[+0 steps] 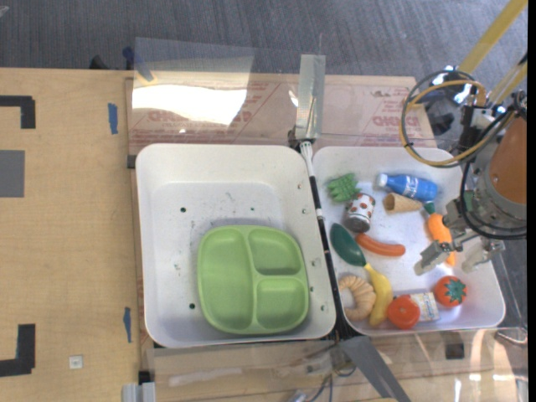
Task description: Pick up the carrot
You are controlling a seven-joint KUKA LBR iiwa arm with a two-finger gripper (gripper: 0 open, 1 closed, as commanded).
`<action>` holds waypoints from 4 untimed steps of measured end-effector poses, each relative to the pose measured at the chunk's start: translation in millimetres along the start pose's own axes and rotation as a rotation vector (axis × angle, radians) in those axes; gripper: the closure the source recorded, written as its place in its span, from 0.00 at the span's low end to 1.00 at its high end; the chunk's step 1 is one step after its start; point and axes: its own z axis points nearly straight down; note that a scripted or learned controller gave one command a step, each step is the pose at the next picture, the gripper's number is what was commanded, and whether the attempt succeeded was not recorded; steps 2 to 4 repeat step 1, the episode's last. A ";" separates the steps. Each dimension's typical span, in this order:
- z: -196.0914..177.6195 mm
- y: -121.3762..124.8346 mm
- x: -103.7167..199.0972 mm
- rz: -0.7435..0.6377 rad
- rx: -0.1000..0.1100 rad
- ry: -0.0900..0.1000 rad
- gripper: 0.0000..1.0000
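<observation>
Rightward, carrot [437, 227] in toy-filled bin [490, 312]

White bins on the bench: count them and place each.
2. The left bin holds a green divided plate. The right bin holds the toy food, including the carrot, with the gripper over it.

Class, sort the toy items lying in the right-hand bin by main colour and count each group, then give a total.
Green: 2 (leafy vegetable, dark pod)
Blue: 1 (bottle)
Orange or red: 4 (carrot, sausage, two tomatoes)
Yellow: 1 (banana)
Tan: 2 (cone, pastry)
Mixed: 1 (can)
Total: 11
</observation>
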 end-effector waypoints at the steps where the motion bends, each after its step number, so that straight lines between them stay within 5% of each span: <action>1: 91.3 -51.9 16.9 0.013 0.004 0.000 0.00; 4: 91.3 -51.9 16.9 0.013 0.004 0.000 0.00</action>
